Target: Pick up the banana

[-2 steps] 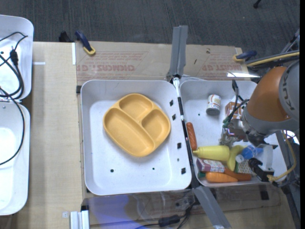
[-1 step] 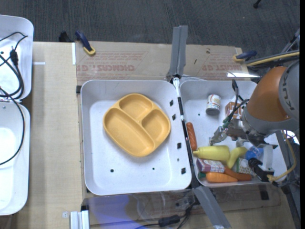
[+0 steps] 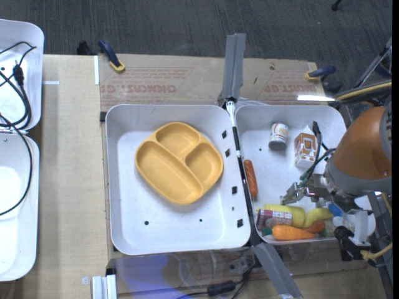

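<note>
Camera view, read left to right. Left bin holds one yellow divided plate, three compartments, lying flat and slightly turned near the bin's middle; nothing on it, and it plays no part in the pick.

Across the divider, the right bin carries the clutter. An orange-red hot dog lies lengthwise just beside the divider wall. Further back stand a small can and, near it, a small white and orange carton, both well apart from the target.

Banana lies along the bin's front edge, yellow, roughly crosswise, crowded: a labelled packet touches its left end and a carrot sits just in front. Probably everything slid to this low front corner, hence the pile.

Gripper hangs just above and behind the banana, with the arm's grey and orange wrist reaching in from the right. Whether its fingers are apart or together I cannot tell; metal parts blur together there. Banana not seen between them.

Judgement: approach stage, grasp not yet made. Neighbours leave little finger room; risk of catching the carrot or packet instead.
</note>
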Available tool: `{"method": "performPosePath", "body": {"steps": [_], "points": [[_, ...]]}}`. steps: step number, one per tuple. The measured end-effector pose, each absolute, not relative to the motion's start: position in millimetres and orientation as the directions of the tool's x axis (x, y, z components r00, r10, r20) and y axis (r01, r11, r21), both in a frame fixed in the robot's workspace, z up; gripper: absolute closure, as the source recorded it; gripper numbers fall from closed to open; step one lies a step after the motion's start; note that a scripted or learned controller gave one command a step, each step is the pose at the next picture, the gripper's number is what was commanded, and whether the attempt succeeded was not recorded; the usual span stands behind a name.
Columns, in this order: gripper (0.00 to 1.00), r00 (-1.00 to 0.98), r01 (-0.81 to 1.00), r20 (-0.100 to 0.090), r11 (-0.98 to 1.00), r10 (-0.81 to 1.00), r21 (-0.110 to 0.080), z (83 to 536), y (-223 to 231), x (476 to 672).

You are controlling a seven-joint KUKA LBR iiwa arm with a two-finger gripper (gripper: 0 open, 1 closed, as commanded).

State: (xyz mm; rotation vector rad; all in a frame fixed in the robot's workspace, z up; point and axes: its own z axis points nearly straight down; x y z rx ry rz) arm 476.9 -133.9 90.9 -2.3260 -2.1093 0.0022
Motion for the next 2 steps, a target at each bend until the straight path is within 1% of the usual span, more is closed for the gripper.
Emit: {"method": "performPosePath", "body": {"steps": [1,2], "points": [[0.00,0.055,0.999,0.003,-0.055,0.999,-0.002,91.4,-164.8,477.6],[0.00,0.036,0.999,0.002,-0.036,0.999,-0.001,91.4,-164.4,477.4]]}}
